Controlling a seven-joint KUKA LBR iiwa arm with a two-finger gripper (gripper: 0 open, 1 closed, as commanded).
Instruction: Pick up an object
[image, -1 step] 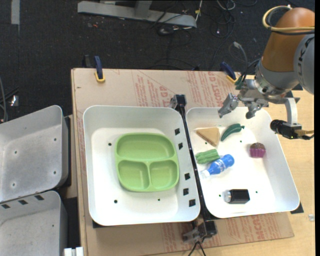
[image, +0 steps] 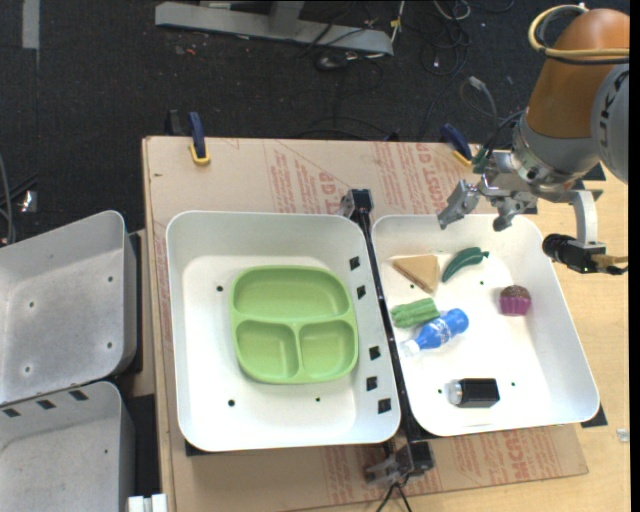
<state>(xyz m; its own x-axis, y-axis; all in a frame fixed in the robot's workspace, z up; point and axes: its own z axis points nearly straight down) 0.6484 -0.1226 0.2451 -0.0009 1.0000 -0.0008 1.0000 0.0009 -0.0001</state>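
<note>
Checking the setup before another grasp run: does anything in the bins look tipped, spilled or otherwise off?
Nothing looks spilled or damaged. The blue bottle lies on its side in the right bin, beside a green item. The green divided tray sits flat in the left bin. The hand hangs above the right bin's far edge, holding nothing.

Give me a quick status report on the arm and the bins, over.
Tool open, above right bin's far edge, holding nothing. Green pepper nearest below it; tan wedge, blue bottle, purple piece untouched. Nothing blocking.

High slanted view over both bins (image: 180, 300)
</note>
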